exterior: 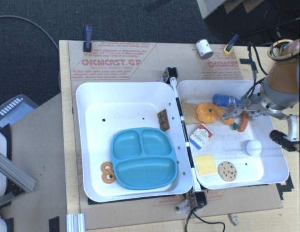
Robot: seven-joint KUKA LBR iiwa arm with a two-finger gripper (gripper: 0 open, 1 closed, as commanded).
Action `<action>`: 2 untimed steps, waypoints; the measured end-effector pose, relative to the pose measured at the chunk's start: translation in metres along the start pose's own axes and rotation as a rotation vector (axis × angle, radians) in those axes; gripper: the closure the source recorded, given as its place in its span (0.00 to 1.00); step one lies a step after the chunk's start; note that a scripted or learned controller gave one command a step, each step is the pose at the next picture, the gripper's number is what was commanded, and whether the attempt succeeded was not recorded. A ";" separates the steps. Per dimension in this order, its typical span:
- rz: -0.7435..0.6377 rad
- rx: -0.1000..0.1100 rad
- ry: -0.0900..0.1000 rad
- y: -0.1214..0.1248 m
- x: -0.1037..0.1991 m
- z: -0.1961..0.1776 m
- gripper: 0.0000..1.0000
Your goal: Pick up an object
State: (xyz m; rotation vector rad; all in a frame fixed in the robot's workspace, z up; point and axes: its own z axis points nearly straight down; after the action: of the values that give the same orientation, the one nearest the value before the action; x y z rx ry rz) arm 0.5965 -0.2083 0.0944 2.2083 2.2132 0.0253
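Note:
The right bin point(278, 168) holds an orange pumpkin-shaped toy point(207, 113), a blue bottle point(221, 100) lying flat, and an orange-red carrot-like piece point(243, 123). It also holds a small carton point(200, 136), a white ball point(253, 147), a yellow block point(205, 164) and a cookie point(227, 170). My gripper point(233, 113) is low in the far part of this bin, between the bottle and the carrot-like piece and just right of the pumpkin toy. The arm's wrist point(280, 88) covers the bin's far right corner.
The left bin point(82, 105) contains a blue divided plate point(142, 158), a pretzel point(108, 173) at the plate's left and a brown bar point(163, 120) by the dividing wall. A white roll point(204, 48) and a blue clip point(87, 37) lie on the cardboard behind the bins.

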 end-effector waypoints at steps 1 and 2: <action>0.001 -0.007 -0.004 0.002 -0.001 -0.012 1.00; 0.000 -0.006 -0.004 0.002 -0.001 -0.011 0.00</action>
State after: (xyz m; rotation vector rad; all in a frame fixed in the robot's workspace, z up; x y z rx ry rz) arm 0.5980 -0.2090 0.1059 2.2038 2.2077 0.0281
